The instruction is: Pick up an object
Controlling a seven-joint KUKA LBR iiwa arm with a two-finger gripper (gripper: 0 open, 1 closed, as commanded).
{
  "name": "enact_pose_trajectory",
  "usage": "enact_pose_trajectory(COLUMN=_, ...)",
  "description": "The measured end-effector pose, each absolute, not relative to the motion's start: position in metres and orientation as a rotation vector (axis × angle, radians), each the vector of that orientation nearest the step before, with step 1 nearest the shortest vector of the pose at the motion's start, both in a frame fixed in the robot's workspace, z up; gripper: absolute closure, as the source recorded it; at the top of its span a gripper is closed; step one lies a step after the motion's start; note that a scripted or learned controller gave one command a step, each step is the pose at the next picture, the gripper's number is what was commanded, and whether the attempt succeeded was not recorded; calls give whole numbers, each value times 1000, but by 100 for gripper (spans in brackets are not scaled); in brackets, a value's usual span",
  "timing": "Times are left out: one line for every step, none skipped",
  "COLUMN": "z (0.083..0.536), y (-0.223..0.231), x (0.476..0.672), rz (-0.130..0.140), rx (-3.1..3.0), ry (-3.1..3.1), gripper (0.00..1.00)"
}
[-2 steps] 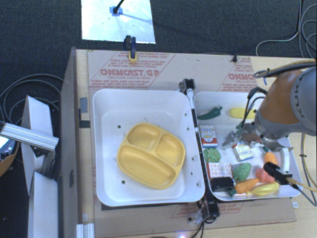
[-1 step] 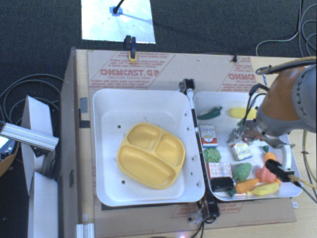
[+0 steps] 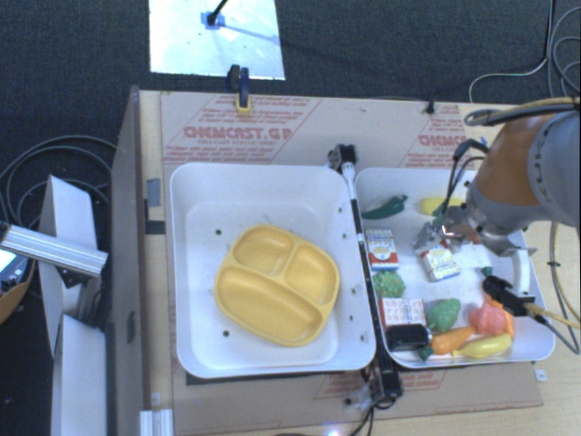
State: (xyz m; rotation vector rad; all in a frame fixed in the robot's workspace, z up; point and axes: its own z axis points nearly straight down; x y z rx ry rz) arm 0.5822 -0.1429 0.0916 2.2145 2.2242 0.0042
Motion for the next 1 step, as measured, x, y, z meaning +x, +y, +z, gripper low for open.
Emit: enact_pose_trajectory(z=190, y=-43, x=591, rz=13, rx=2203, ry=2233, gripper=100)
